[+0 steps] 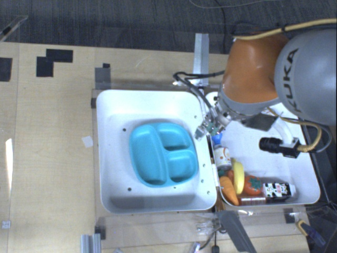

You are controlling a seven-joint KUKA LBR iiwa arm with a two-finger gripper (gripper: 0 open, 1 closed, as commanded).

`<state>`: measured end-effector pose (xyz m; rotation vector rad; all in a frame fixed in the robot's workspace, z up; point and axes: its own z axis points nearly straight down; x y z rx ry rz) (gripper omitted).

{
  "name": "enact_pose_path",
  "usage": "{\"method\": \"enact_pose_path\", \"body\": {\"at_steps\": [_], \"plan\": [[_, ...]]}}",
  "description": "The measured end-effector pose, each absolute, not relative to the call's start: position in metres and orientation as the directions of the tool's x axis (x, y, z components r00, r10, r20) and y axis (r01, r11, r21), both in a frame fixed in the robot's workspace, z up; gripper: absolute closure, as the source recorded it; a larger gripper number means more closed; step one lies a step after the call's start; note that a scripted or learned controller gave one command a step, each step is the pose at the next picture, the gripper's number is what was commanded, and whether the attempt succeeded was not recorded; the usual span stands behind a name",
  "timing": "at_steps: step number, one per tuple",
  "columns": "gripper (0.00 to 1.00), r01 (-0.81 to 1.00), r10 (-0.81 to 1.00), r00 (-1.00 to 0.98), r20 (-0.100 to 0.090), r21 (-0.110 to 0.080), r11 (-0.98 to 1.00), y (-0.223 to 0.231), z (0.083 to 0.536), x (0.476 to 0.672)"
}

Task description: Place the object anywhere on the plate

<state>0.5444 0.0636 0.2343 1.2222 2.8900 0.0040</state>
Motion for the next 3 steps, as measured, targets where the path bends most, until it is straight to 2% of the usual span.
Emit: {"method": "enact_pose_path", "body": {"at_steps": [1,2,3], "plan": [[1.0,0.677,0.677,-0.736,-0.001,0.003,0.736,0.09,0.198,0.488],[1.0,0.709,0.709,-0.705,-0.001,0.004,0.705,0.165,0.183,0.488],[1.0,0.706,0.706,-0.708,-0.003,0.006,0.708,0.194,0.247,0.547]]}}
